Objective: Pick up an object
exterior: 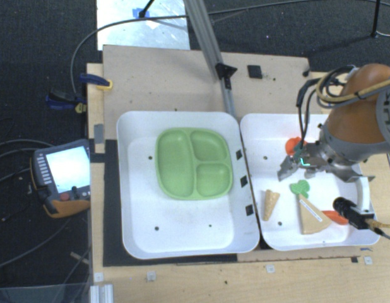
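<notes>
Nothing lifted yet; the pick was left to be done.

The tool (pixel 289 169) was seen low in the right bin (pixel 261 131), its state impossible to tell; the green toy (pixel 300 187), cone (pixel 271 204), wedge (pixel 312 218) and orange piece (pixel 292 145) all lay on the bin floor.
</notes>
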`<act>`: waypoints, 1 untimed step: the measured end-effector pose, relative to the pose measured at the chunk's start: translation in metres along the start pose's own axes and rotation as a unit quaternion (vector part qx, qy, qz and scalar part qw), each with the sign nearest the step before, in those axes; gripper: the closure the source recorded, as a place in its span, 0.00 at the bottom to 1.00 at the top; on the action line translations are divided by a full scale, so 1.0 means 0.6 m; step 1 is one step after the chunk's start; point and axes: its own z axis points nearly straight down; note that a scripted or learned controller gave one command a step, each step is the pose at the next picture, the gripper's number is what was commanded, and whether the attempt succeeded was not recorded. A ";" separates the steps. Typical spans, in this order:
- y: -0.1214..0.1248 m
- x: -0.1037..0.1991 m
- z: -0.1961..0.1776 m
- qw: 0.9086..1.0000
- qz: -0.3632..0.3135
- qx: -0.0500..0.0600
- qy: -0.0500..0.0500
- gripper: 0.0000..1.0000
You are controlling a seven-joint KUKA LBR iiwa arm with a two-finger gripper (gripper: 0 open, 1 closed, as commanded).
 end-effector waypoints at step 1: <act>0.002 0.000 -0.003 1.000 0.000 -0.002 0.000 0.00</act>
